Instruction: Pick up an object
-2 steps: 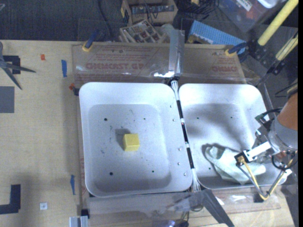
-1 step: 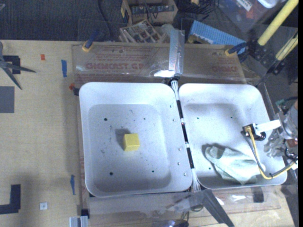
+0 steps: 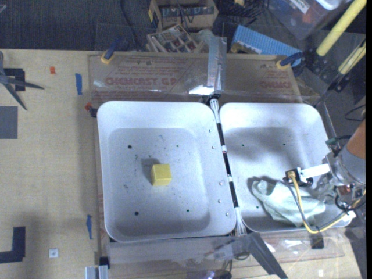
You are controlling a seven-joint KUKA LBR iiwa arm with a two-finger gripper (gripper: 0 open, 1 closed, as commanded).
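Observation:
A small yellow cube [image 3: 161,174] lies near the middle of the left bin [image 3: 116,121]. A crumpled pale cloth [image 3: 279,202] lies in the front part of the right bin [image 3: 273,124]. The arm comes in from the right edge, low over the right bin's front right corner. Its gripper [image 3: 325,185] sits just right of the cloth, close to the cloth's edge. A yellow cable [image 3: 300,211] loops from the wrist across the cloth. The wrist hardware hides the gripper's tips.
A metal divider rail [image 3: 224,156] runs between the two bins. Clear plastic sheeting [image 3: 151,77] lies behind the bins. Clutter, boxes and cables fill the floor beyond the bench. The wooden bench top [image 3: 46,156] extends to the left.

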